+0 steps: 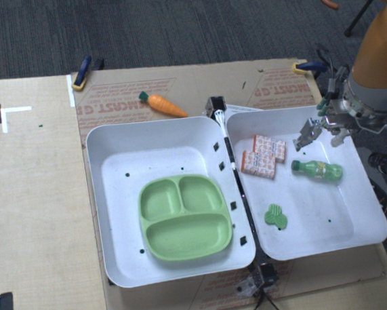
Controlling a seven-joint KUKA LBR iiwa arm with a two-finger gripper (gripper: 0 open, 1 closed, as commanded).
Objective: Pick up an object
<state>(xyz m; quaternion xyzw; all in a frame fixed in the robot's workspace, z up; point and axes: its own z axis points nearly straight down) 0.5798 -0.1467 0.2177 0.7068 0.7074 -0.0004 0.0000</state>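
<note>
Over the far right part of the right bin [364, 230], the pincer [323, 136]: spread apart, with nothing between the two fingers [307, 136]. Above it, toward the view's right edge, the grey wrist and the orange band [376, 55] of the arm.

Just below the pincer in the view, and apart from it, a green bottle [317, 169] lying on its side on the bin floor, cap end toward the view's left. To the view's left of the pincer and a little lower, a pink and white packet [263, 156], flat on the floor of the same bin, near the bottle but not touching it. Farther down from the pincer, past the bottle, a small green piece [276, 216] near the bin's middle.

Well to the left of the pincer, across the joined rims, the left bin [109, 193] with a green divided plate [184, 216] on its floor. Up and far left of the pincer, outside both bins, a toy carrot [163, 105] on the cardboard sheet [268, 82].
</note>
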